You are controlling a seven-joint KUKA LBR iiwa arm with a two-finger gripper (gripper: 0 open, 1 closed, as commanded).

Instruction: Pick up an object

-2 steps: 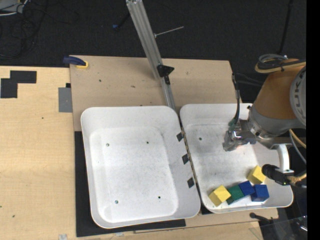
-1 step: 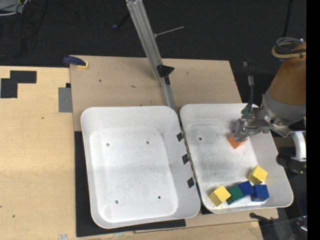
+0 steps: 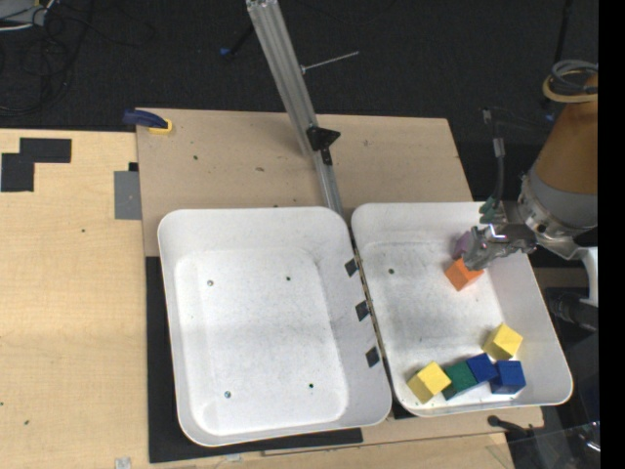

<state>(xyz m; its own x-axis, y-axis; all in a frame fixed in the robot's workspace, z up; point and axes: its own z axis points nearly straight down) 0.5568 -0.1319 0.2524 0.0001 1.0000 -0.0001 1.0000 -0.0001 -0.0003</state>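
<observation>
Operator, your arm (image 3: pixel 566 164) enters from the 3 o'clock side and ends over the right bin (image 3: pixel 410 233), in its upper right part. The gripper (image 3: pixel 480 250) sits low over the bin floor, and whether it is released or clenched cannot be told from this view: the metal parts blur together.

Directly at the gripper you have two objects. An orange block (image 3: pixel 464 276) lies on the bin floor at the gripper's 7 o'clock, touching or just beside it; I cannot tell which, nor whether the block is gripped. A small purple block (image 3: pixel 460 244) shows at the gripper's 9 o'clock, partly hidden by the metalwork.

The remaining objects are grouped toward the right bin's 5 o'clock corner, well apart from the gripper. A yellow block (image 3: pixel 505 341) lies by itself at the upper end of the group. Below it, two blue blocks (image 3: pixel 498 371) sit close together near the rim. At their 9 o'clock is a green block (image 3: pixel 459 377), and touching that, further toward 9 o'clock, a second yellow block (image 3: pixel 428 381).

The left bin (image 3: pixel 195 233) stands beside the right one, joined along the middle by black clips (image 3: pixel 362 310). A slanted aluminium rail (image 3: pixel 291 86) rises from the surface (image 3: pixel 391 154) at 12 o'clock of the bins.
</observation>
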